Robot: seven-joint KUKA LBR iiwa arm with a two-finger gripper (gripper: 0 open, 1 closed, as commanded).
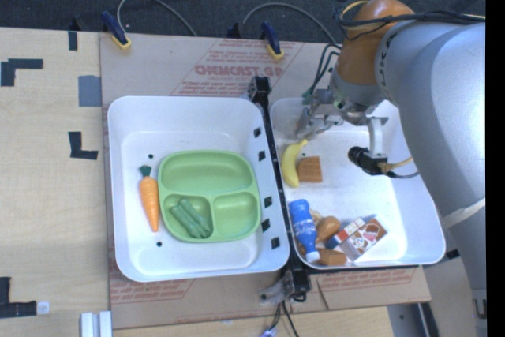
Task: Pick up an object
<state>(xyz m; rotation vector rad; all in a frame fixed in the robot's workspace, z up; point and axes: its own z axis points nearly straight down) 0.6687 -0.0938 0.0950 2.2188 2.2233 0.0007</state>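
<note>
My gripper (317,121) hangs over the far left part of the right bin (410,193), just above the upper tip of a yellow banana (292,162). A brown square cracker (310,169) lies right beside the banana. Nearer the front of that bin are a blue bottle (301,225), a brown bread roll (327,230) and a small red and white carton (363,237). I see nothing held by the gripper.
The left bin (130,122) holds a green divided plate (210,196) with green beans (191,217) in one compartment, and an orange carrot (149,203) beside it. The bulky grey arm (442,106) covers the right bin's right side. A black divider (268,162) separates the bins.
</note>
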